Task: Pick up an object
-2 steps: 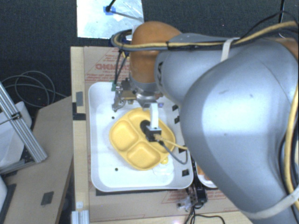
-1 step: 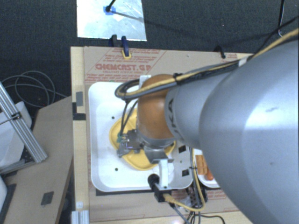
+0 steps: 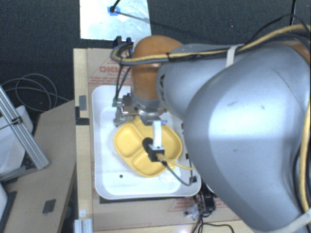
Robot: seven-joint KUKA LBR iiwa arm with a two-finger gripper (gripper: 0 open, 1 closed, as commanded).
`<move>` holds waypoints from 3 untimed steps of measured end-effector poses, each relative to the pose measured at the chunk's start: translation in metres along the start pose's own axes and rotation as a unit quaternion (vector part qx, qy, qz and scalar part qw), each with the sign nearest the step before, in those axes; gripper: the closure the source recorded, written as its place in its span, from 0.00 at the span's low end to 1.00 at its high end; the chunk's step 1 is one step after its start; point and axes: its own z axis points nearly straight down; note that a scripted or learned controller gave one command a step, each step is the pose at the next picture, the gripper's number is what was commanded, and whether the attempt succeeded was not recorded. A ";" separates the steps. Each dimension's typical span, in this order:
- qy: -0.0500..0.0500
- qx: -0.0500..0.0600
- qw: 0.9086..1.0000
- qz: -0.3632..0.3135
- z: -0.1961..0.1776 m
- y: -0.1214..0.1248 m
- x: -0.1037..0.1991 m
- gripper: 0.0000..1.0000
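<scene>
While the gripper [image 3: 142,116] is held low over the yellow divided dish [image 3: 127,144] in the middle of the white bin [image 3: 103,130], the step in hand is judged to be the reach for a grasp. Whether the gripper is released or clenched cannot be told. A hold on the dish's thin rim is probably called for next. A dark speck [image 3: 121,175] is seen near the bin's front wall, and the bin's right side is covered by the grey arm [image 3: 243,130].

Grey arm [image 3: 248,130] reaches in from right; orange-banded wrist [image 3: 146,76] points down; claw [image 3: 140,116] low beneath

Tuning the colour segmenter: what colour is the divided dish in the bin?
The dish is yellow, clearest in camera view.
</scene>
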 end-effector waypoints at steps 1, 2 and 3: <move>0.003 -0.007 1.000 -0.001 -0.163 0.082 0.026 0.00; -0.004 0.012 1.000 0.006 -0.014 0.044 -0.063 0.00; 0.003 -0.003 1.000 -0.004 -0.140 0.079 0.030 0.00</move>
